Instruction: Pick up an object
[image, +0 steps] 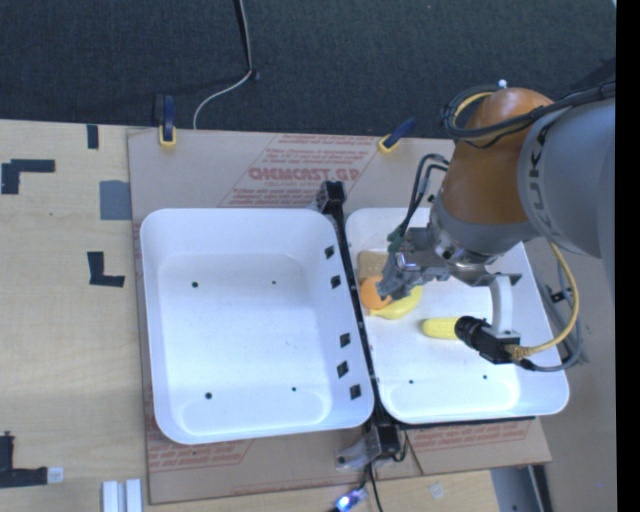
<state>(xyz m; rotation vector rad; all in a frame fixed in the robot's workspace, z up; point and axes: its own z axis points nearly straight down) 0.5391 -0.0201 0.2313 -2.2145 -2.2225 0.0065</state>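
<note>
Camera view, gripper (397, 283) over yellow object (394, 306), long axis left-right.

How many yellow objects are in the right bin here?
2: one yellow piece beside an orange object near the bin's left wall, under the gripper; another yellow piece nearer the middle. The arm may hide more.

This looks like a robot lab or workshop. A big grey robot arm (560, 170) with an orange band reaches in from the right over two white bins (240, 320) on a wooden bench (60, 300). Clamps (165, 120) hold a brown board (290, 170) down at the far side. Black tape marks (100, 270) sit on the left, and cables (235, 60) run about.
</note>
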